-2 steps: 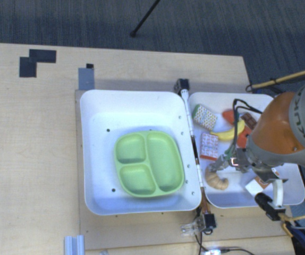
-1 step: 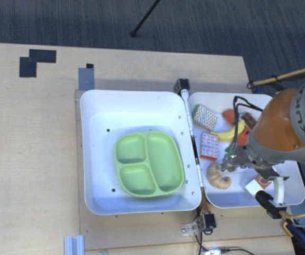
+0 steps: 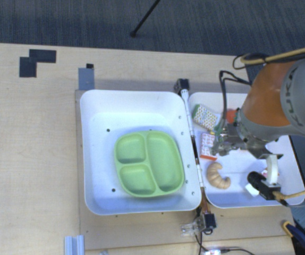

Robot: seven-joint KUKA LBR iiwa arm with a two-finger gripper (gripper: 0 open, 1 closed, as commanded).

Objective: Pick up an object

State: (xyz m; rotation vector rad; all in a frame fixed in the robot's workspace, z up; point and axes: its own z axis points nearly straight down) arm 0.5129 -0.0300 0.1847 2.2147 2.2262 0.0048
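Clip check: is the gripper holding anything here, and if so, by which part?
Cannot be told. The gripper sits low in the right bin, over a patterned packet and above the croissant; no object is visibly clamped.

You've got a tan croissant (image 3: 218, 175) lying flat on the floor of the right bin (image 3: 232, 201), toward its near left corner, curled like a crescent. Just beyond it sits a small printed packet with red and white markings (image 3: 206, 144), and farther back a green patterned packet (image 3: 206, 117) lies tilted near the far left corner. Over in the left bin (image 3: 96, 142), a light green divided plate (image 3: 149, 163) rests flat, three compartments facing up.
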